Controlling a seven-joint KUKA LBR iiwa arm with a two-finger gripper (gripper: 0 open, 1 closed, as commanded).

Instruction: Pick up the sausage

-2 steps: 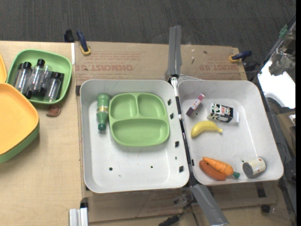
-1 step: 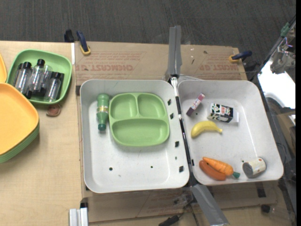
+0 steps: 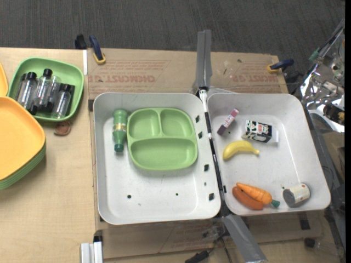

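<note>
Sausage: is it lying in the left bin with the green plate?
No, the sausage lies in the right bin, against the carrot.

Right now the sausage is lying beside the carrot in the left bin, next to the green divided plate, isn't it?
Not quite: the camera view shows the sausage beside the carrot in the right bin, at its near edge. The green divided plate sits in the left bin, across the divider from them.

From my station I can read one thing: red print on the cardboard sheet (image 3: 164, 70) behind the bins, upside down to the camera, apparently "CHEMCUT". Similar red print at its right end is too faint to read.
</note>
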